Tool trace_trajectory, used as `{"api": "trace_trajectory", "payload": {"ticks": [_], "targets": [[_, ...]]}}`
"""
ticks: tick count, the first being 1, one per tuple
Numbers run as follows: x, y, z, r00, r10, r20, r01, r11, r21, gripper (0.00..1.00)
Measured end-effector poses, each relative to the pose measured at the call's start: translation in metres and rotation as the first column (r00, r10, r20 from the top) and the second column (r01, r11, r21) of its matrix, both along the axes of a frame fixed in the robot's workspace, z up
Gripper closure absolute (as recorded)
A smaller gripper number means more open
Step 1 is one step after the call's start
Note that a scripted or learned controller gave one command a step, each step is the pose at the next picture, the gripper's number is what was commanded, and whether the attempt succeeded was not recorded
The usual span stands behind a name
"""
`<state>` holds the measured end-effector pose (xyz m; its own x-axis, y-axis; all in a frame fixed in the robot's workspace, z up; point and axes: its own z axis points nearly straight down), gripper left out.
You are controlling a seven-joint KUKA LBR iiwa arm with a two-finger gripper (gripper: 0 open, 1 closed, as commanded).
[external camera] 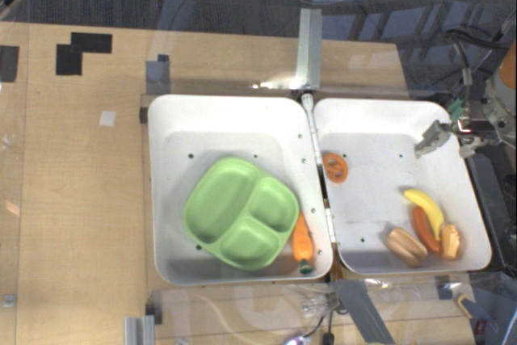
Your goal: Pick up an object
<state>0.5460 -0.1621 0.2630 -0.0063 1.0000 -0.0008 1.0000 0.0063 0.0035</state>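
Camera view: left bin (174,125) holds green tray (241,212), carrot (301,241); claw (435,137) state unclear.

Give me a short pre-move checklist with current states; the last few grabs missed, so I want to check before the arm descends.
1. Gripper over the right bin, near its upper right corner: ok.
2. Gripper above a pickable item: not ok; banana, sausage and bread roll lie lower in the view.
3. Those items spaced apart: not ok; they cluster together.
4. Orange disc isolated near the divider: ok.
5. Carrot free: not ok; wedged between green plate and bin wall.
6. Gripper opening: cannot tell.
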Motion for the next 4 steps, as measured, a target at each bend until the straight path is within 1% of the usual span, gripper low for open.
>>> {"api": "trace_trajectory", "payload": {"ticks": [1, 2, 3, 4], "targets": [[-0.014, -0.043, -0.108, 0.991, -0.131, -0.002, 0.131, 0.991, 0.0, 0.0], [-0.021, -0.038, -0.168, 0.992, -0.128, 0.001, 0.128, 0.992, 0.0, 0.0], [-0.032, -0.035, -0.173, 0.983, -0.183, 0.013, 0.183, 0.983, 0.0, 0.0], [-0.029, -0.034, -0.162, 0.984, -0.179, 0.016, 0.179, 0.984, 0.003, 1.0]]}}
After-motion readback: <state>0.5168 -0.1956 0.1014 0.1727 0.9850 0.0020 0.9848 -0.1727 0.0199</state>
